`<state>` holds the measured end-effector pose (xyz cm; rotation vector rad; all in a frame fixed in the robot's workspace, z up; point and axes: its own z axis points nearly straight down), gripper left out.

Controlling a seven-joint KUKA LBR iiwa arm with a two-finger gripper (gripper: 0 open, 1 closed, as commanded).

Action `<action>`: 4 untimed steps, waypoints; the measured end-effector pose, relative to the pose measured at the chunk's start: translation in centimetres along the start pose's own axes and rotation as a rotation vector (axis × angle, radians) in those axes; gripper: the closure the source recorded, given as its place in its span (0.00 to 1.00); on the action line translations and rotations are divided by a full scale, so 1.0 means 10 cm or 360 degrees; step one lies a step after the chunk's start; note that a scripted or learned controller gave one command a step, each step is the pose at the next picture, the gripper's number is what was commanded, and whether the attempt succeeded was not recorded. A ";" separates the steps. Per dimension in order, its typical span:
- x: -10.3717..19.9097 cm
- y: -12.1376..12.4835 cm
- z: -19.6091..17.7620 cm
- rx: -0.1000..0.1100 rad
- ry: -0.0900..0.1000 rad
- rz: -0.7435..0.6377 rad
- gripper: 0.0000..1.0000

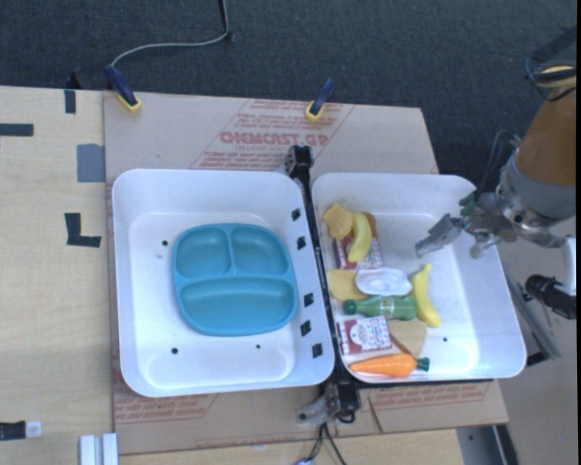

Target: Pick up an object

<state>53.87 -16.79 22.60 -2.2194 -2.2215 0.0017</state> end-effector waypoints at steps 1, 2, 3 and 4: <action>-0.05 0.17 1.08 0.0004 0.0001 0.0001 0.00; 0.14 -0.07 1.39 -0.0010 -0.0004 0.0002 0.00; 0.14 -0.07 1.29 -0.0013 -0.0007 0.0003 1.00; 0.82 -0.15 0.42 -0.0002 0.0000 -0.0002 1.00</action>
